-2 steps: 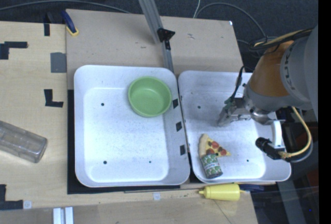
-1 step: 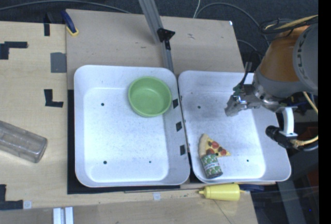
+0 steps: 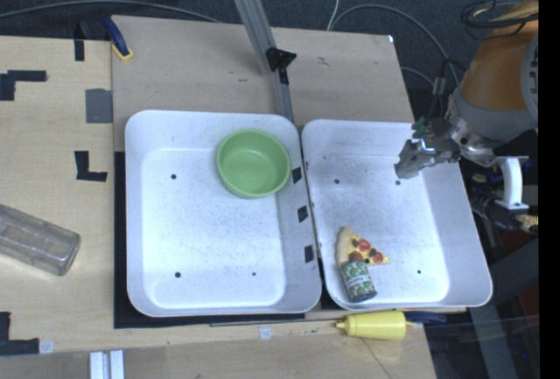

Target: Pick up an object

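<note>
- The robot arm [image 3: 499, 84] has a rounded orange band, glossy, with grey casing showing beside it at its right.
- Below the band sits a pale grey wrist ring.
- The end effector [image 3: 409, 162] is small, dark grey metal, blocky in shape.
- Thin black cables run alongside the wrist.

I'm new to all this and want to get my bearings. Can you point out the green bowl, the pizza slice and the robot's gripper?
Green bowl [image 3: 253, 163]: camera view, on its inner bottom.
Pizza slice [image 3: 360, 247]: camera view, on its topped face.
Gripper [image 3: 409, 163]: camera view, at its lower tip above the right bin.
</note>
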Available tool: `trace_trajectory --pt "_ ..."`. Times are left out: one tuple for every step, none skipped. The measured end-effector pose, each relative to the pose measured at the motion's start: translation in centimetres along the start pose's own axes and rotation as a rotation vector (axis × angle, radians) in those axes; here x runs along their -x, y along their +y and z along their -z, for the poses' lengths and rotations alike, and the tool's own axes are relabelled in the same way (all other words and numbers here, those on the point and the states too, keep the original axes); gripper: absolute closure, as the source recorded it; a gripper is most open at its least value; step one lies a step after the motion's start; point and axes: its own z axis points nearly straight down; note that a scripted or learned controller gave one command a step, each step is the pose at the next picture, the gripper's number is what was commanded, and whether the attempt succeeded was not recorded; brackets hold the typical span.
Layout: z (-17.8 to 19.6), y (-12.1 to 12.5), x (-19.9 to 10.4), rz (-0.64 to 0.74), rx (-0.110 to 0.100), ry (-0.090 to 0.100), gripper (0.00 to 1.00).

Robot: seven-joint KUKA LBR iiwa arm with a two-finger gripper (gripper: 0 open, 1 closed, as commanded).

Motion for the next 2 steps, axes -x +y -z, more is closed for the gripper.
trace_trajectory --pt "5.3 0.1 0.0 0.000 -0.001 0.000 1.00" --pt "4.8 0.4 -4.9 0.004 -0.006 0.002 1.00"
